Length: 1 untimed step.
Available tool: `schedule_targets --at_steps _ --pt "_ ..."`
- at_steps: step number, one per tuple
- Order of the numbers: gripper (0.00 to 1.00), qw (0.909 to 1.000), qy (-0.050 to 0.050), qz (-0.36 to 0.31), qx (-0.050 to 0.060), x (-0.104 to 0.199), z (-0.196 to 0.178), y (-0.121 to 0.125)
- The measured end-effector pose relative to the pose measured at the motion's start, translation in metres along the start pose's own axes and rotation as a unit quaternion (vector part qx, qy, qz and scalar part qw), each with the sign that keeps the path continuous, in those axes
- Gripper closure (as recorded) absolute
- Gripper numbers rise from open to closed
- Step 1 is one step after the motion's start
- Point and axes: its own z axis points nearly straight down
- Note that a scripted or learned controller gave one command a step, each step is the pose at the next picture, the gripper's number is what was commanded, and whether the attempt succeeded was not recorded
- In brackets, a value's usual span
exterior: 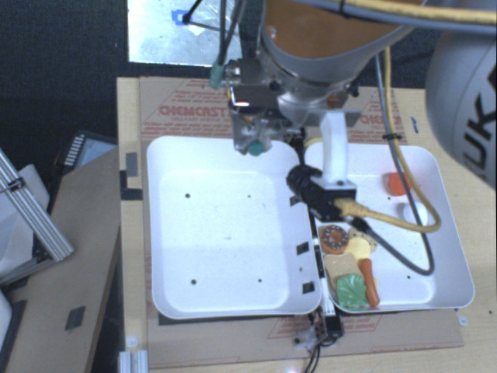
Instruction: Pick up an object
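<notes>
White plastic makes up both shallow bins on the cardboard-covered surface (194, 99): the left bin (225, 231) and the right bin (435, 231) sit side by side, their inner walls touching. The grey arm with its orange band (334, 14) comes in from the top right, and its end effector (252, 142) hangs over the far edge of the left bin, near the far right corner. Whether it is open or closed cannot be told from here, and nothing can be seen in its grip. The objects lie in the right bin, clustered along its near left side: a round doughnut-like piece (335, 238), a pale yellow piece (360, 247) just beside it, a tan slab (339, 266), an orange carrot shape (369, 280) and a green item (350, 292). A red-orange block (394, 183) lies apart, farther back. A yellow cable (396, 220) and a black cable (404, 263) trail across the right bin.
</notes>
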Motion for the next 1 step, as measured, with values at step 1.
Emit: schedule_targets --at_steps 1 --pt "1.0 1.0 0.0 0.0 0.0 -0.0002 -0.0072 0.0001"
